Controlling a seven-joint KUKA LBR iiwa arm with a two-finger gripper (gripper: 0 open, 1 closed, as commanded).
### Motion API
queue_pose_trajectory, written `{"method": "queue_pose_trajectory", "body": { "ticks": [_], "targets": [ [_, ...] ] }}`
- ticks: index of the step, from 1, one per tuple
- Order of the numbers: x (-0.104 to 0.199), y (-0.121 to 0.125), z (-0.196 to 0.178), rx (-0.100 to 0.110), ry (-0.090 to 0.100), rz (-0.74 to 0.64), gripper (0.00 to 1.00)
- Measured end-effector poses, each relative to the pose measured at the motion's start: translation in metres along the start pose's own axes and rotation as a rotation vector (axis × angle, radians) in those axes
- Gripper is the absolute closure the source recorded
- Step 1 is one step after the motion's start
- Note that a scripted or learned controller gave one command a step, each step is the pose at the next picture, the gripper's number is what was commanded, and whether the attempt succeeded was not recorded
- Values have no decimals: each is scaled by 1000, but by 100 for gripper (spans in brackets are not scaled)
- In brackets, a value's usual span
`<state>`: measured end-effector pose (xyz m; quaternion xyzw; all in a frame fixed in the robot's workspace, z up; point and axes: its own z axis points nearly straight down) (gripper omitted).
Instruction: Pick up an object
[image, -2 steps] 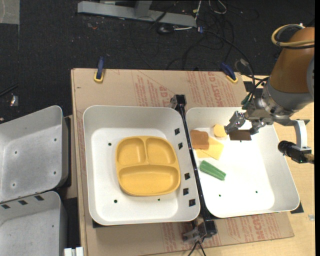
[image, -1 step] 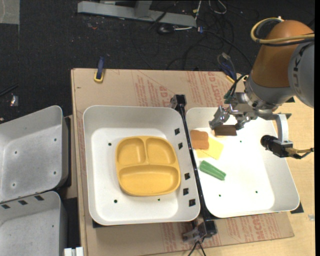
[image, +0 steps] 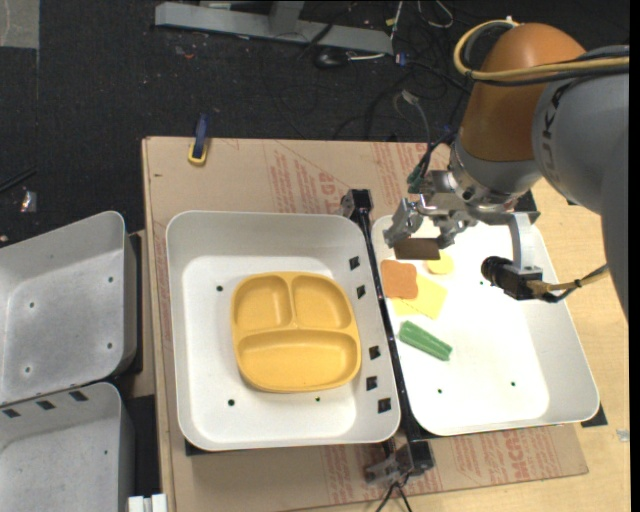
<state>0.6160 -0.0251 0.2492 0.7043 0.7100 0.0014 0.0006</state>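
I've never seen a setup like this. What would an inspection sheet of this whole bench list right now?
Surface: cardboard-covered bench bearing two white bins side by side.
Job's things: right bin holds an orange piece, a yellow piece, a green stick and a brown block; left bin holds a yellow divided tray.
Clutter: blue-and-yellow tool at the bench's far left corner.
End effector: low over the right bin's far left corner, above the brown block; grip unclear.
Cables: black and yellow leads along the arm; more on the floor behind.
Surroundings: dark floor; grey trays at left.
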Motion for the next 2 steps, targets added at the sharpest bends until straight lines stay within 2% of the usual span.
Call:
{"method": "queue_pose_trajectory", "body": {
  "ticks": [2],
  "targets": [
    [99,17,-6,0,1,0,100]
  ]
}}
